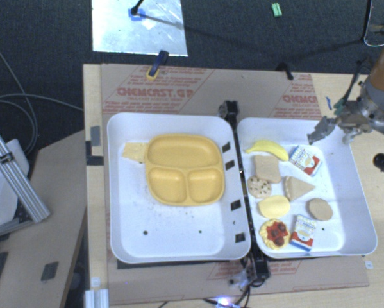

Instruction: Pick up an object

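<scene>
step: approaching, nothing grasped yet | hand [333, 128]: hanging spread wide over right bin's [352, 172] far corner | next: likely descending onto carton [305, 160] just beside it

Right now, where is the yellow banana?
The yellow banana lies in the right white bin, near its far left corner, just above the tan bread slice and left of the small red-and-white carton.
</scene>
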### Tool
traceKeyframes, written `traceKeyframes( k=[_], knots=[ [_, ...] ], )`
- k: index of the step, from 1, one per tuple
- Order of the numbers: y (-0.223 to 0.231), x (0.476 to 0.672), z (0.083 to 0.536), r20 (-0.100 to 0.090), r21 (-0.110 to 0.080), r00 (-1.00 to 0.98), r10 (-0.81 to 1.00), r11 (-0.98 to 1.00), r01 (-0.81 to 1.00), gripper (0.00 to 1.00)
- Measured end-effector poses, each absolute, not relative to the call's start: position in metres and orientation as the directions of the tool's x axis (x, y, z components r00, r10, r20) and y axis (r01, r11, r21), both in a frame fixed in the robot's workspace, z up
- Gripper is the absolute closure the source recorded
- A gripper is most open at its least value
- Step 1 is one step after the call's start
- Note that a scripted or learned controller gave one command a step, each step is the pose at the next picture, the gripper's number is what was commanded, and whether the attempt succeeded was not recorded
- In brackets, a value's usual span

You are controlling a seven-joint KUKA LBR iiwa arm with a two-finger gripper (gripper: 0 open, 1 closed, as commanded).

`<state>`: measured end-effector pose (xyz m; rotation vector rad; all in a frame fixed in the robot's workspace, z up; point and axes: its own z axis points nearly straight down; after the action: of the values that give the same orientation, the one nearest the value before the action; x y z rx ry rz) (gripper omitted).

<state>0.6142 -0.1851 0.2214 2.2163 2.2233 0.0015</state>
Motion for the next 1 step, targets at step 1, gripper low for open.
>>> traceKeyframes(
  k=[1],
  knots=[
    [-0.2058,0.6378,0.0799,0.003,0.003,0.0,1.0,0.0,1.0,0.0]
  ],
)
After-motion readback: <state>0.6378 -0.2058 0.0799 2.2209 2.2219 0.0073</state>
